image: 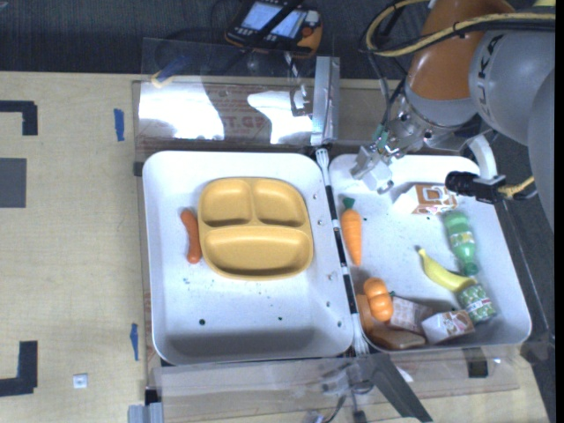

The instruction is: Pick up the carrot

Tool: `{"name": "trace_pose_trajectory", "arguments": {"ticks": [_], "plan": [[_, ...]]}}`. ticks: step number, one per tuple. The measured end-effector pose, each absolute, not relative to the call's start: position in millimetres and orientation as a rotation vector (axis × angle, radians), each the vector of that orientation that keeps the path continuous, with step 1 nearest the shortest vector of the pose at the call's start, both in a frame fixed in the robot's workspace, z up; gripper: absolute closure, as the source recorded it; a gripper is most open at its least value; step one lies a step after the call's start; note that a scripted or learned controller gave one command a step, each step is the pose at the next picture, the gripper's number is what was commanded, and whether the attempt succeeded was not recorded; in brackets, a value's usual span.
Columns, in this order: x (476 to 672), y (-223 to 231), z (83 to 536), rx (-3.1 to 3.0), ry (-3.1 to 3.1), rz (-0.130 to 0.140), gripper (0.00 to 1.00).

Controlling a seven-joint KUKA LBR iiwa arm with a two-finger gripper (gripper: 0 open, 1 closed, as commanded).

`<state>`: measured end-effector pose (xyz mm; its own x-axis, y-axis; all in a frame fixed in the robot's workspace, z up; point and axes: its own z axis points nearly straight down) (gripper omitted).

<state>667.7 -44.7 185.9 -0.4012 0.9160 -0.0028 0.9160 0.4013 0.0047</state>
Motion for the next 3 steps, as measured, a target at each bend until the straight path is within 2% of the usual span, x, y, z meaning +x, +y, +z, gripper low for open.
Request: {"name": "trace_pose_trajectory", "arguments": {"ticks": [1, 2, 3], "plan": [[602.2, -4.7, 184.8, 1.615, 2.696, 0.000, 1.00], [589.6, -9.8, 199.7, 1.432, 2.799, -0.001, 1.00], [550.3, 2.7, 191.2, 1.077, 2.953, 0.000, 1.00]]}}
